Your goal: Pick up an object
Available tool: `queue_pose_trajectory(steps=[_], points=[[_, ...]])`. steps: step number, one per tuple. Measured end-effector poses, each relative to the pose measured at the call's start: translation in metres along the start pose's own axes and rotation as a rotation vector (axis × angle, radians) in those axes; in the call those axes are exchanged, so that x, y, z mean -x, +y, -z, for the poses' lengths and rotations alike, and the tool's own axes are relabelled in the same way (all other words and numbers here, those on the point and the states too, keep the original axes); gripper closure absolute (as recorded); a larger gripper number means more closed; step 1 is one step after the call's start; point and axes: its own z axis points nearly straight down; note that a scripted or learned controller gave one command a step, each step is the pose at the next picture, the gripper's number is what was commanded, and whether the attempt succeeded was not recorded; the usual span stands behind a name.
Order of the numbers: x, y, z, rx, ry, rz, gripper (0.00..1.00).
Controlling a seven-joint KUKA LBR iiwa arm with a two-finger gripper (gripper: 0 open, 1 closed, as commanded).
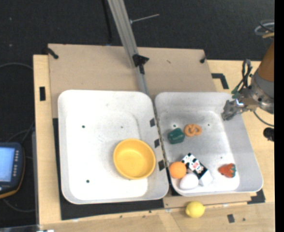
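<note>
The right bin (238,144) holds a green block (176,136), an orange pretzel-shaped toy (193,129), an orange ball (177,169), a black-and-white spotted toy (194,164), a white egg-shaped object (189,181) and a red strawberry-like toy (227,170). My gripper (230,109) hangs over the bin's far right corner, well apart from all of these. Nothing shows between its fingers.
A yellow bowl (134,158) sits in the left bin (83,129) near its right wall. A yellow lemon (195,209) lies on the bench in front of the right bin. A metal pole (125,28) slants up from the bins' far side.
</note>
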Motion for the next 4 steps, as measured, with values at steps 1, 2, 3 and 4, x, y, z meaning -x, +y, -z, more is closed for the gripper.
queue_pose_trajectory(steps=[1,2,3,4], points=[[-0.046,0.005,-0.001,-0.003,0.001,0.003,1.0],[-0.093,0.009,-0.004,-0.004,0.001,0.004,1.0],[-0.147,0.009,0.013,0.0,0.002,0.005,1.0],[-0.199,0.004,0.028,-0.001,0.002,0.005,1.0]])
